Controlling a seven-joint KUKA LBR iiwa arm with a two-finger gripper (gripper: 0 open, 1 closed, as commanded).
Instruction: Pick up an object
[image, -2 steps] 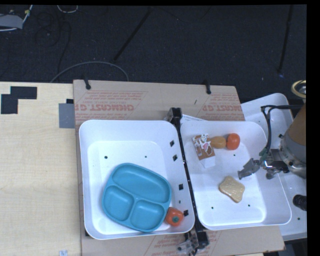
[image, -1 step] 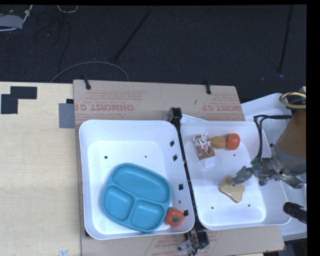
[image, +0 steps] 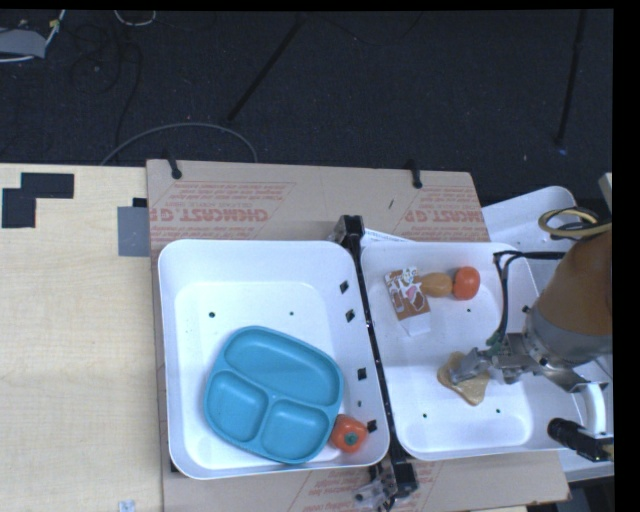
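— What can't you make out here?

— The pincer (image: 468, 372) in the right bin (image: 440, 440) blurs into a tan object (image: 470, 388) beneath it; whether its tips grip that object, I cannot tell.

— Anything else?

— The arm (image: 575, 300) is cut off at the right. The small packet (image: 408, 292) at the far side of that bin carries print too small to read.

Blue divided plate (image: 272, 393) in left bin (image: 190, 262), red-orange toy fruit (image: 348, 434) touching plate's lower-rt edge
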